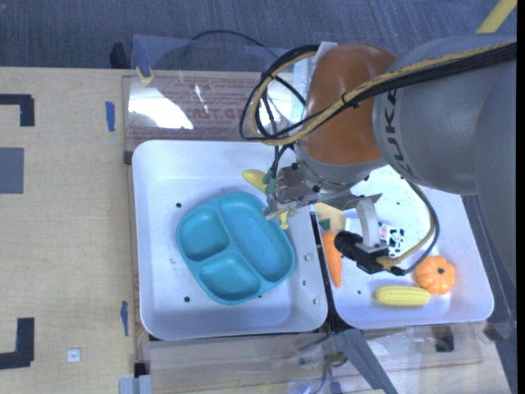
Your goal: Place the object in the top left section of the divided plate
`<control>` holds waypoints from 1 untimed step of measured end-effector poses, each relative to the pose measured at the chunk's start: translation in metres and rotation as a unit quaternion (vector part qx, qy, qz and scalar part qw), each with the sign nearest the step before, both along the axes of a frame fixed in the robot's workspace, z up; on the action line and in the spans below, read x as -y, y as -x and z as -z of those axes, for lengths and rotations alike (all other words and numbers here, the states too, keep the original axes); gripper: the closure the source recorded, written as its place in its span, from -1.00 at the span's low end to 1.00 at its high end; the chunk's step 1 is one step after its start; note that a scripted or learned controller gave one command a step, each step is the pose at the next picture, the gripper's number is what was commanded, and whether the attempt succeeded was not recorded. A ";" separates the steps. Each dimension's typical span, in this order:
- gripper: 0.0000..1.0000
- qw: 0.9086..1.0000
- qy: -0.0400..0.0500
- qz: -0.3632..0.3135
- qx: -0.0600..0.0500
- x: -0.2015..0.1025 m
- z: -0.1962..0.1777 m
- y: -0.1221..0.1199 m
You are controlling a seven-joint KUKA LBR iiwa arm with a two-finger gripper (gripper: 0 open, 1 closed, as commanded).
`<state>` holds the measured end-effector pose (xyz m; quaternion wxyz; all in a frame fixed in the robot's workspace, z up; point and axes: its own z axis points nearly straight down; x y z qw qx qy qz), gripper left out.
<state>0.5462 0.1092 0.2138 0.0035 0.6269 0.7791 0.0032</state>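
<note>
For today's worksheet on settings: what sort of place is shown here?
Probably a robotics lab bench: a KUKA arm reaches over two white bins holding a blue plate and toy food, like a pumpkin.

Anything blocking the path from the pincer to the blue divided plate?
Nothing visible. The pincer sits at the upper right rim of the divided plate, with a yellow object beside it. The plate's sections look bare, and the carrot lies in the other bin.
</note>
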 end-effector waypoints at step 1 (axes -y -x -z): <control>1.00 0.992 0.001 -0.126 -0.005 0.009 -0.032 0.036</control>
